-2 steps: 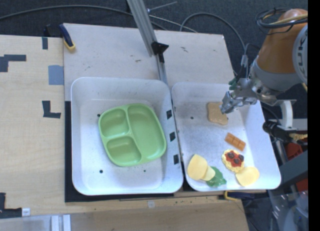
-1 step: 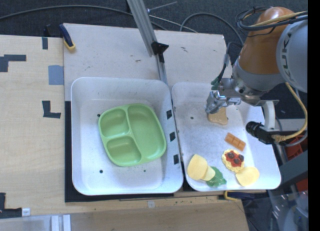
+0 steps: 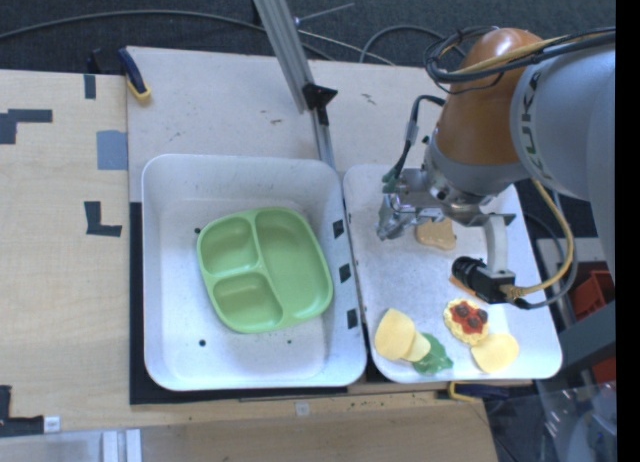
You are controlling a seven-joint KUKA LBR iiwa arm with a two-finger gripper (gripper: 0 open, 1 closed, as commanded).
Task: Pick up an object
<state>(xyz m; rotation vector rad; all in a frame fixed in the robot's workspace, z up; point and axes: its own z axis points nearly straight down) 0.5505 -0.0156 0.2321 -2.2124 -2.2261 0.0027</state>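
Grey arm (image 3: 560, 100) reaching from right, gripper (image 3: 395, 218) pointing down

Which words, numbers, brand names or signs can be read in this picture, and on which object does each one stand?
"KU": large dark letters on the grey arm, running down its casing near the right edge; the rest of the word is cut off or turned away.
The green divided plate, the two white bins and the toy food pieces carry no readable text.
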